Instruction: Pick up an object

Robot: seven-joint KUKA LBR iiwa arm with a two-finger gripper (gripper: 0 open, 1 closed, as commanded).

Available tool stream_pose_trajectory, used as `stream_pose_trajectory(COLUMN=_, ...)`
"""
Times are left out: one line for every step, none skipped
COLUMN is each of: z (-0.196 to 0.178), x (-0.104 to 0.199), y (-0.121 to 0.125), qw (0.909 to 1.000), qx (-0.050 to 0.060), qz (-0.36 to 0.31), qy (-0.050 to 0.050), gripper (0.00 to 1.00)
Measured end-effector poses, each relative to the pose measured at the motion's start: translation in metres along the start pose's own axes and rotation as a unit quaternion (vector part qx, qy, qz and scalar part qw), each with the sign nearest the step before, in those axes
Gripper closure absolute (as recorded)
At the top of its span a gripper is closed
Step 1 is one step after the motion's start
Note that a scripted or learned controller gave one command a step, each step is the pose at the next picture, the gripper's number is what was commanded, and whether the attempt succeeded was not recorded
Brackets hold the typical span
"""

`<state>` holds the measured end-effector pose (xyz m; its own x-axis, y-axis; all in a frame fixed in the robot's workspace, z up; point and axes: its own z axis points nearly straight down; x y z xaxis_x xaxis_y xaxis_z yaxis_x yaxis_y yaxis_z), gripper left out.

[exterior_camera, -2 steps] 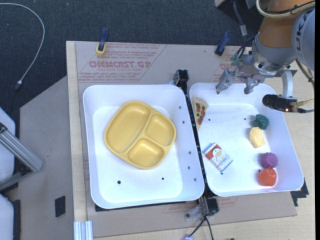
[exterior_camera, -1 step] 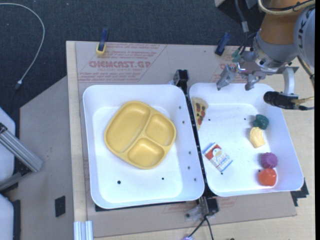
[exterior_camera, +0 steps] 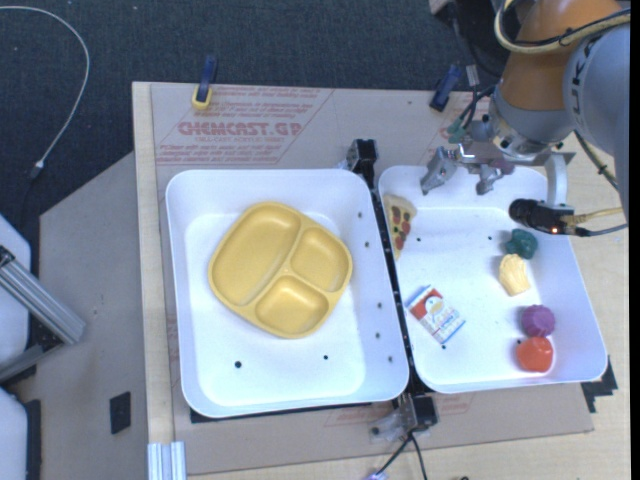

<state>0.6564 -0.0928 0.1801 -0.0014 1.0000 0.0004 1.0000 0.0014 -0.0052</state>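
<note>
Fixed overhead camera, slanted over both bins

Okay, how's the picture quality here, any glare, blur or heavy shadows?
In the camera view the light is even and soft, with mild glare on the white bins; the yellow divided plate is sharp, and the gripper is slightly soft, casting little shadow.
</note>
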Motion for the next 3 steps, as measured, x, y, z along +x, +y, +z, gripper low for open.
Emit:
stream_pose_trajectory(z=0.063, x=-0.002, y=-0.006, qw=1.0000, qx=0.001, qz=0.001, qy=0.000, gripper=0.00)
stream_pose_trajectory(z=0.095, x=-0.005, y=-0.005, qw=1.0000, qx=-0.003, qz=0.002, qy=-0.003, gripper=0.00)
stream_pose_trajectory(z=0.084, x=-0.004, y=-0.005, qw=1.0000, qx=-0.004, qz=0.002, qy=-0.002, gripper=1.00)
